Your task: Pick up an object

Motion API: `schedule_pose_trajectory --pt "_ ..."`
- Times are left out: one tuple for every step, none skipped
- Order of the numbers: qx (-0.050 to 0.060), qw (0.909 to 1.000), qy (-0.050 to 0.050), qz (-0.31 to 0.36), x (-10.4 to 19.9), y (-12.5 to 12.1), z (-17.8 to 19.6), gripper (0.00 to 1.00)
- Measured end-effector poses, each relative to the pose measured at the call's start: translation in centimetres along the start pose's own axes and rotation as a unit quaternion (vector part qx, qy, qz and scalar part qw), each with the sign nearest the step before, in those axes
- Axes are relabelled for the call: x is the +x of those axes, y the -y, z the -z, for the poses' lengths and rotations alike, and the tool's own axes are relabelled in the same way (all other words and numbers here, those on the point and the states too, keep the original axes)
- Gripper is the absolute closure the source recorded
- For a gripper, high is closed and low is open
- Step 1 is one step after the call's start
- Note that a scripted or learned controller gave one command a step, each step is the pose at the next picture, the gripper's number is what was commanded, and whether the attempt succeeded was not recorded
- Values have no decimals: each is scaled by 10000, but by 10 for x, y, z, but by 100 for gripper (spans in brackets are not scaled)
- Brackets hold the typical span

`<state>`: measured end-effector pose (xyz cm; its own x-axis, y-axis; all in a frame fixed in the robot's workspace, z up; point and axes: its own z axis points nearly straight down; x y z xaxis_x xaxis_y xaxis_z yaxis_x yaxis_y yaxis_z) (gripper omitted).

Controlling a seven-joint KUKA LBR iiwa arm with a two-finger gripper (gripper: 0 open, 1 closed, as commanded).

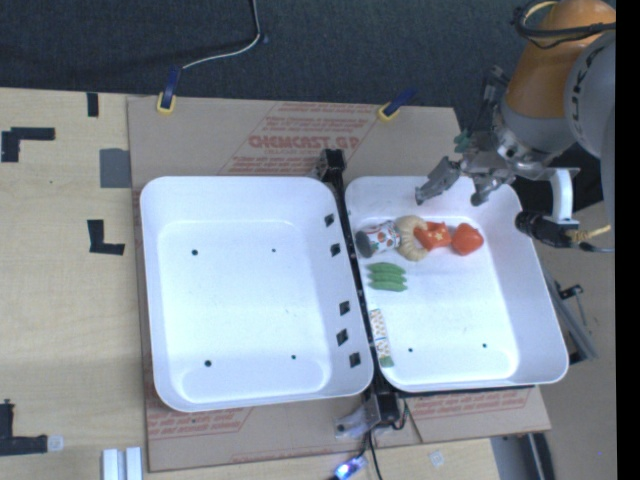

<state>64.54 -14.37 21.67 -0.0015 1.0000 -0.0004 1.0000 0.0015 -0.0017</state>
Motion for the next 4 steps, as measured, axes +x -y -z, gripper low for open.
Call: schedule_pose_trajectory --pt "-72 10000 10 10 17 12 119 0" --pt "-68 10000 17 -7 9 56 220 0" --pt "-72 10000 1 29 63 87 321 0" --pt "-11 10000 9 2 60 85 324 100"
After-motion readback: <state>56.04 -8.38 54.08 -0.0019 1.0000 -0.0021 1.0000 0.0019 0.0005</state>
